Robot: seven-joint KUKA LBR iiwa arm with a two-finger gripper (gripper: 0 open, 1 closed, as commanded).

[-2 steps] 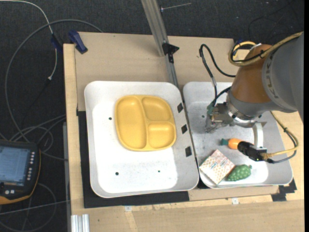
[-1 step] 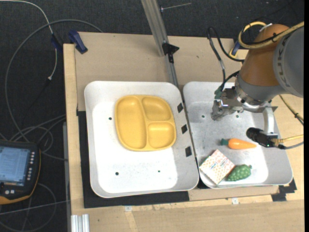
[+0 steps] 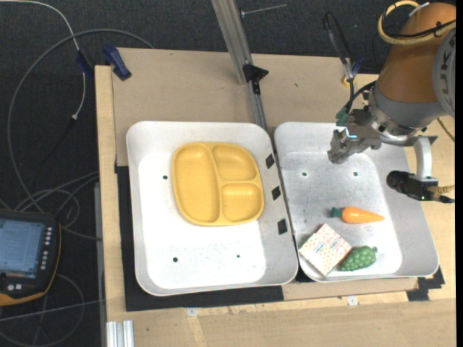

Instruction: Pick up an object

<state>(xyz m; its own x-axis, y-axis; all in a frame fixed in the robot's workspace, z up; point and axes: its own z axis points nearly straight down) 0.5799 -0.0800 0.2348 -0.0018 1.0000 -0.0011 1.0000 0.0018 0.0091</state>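
Pincer [image 3: 340, 152] hangs over the right bin's [image 3: 318, 194] bare upper end (can't tell its state), well apart from the carrot [image 3: 359, 215] nearer the front, so it'd probably grab nothing.

Open floor is lying under my hand [image 3: 346, 149] across the far half of the right bin [image 3: 318, 194], while the toy carrot [image 3: 359, 215], the small box [image 3: 325, 249] and the green toy [image 3: 359, 258] are crowding its near end, box and green toy touching. In the left bin [image 3: 148, 215] the yellow divided plate [image 3: 218, 182] is filling the middle, leaving a bare strip along the near side. A metal post [image 3: 235, 38] is slanting up from the gap between the bins at the far side.
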